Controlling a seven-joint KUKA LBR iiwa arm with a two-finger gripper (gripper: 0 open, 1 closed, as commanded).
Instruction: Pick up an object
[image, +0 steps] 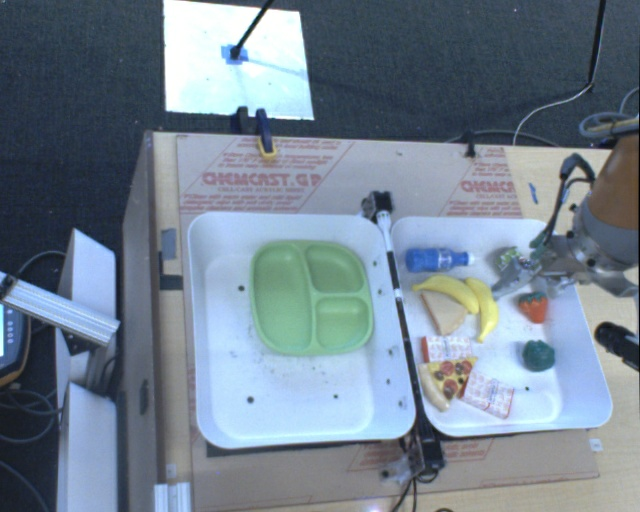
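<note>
The yellow banana (470, 300) lies in the right bin (590, 400), curved, its long axis running from upper left to lower right. Touching it below is a bread slice (446, 313); a blue bottle (437, 260) lies above, an orange-red strawberry (533, 306) to the right. The gripper (512, 270) hovers just beside it, fingers spread, holding nothing.

Even, fairly bright overhead light, no hard shadows. White bins (300, 425) nr blown out, faint grey shading along inner walls. Pale sheet on floor (235, 60) washed out w/ glare. Dark carpet (70, 90) grainy, detail lost. Overall soft, low-res; small items in the right bin slightly blurry. Arm (610, 220) at the right edge smeared.
</note>
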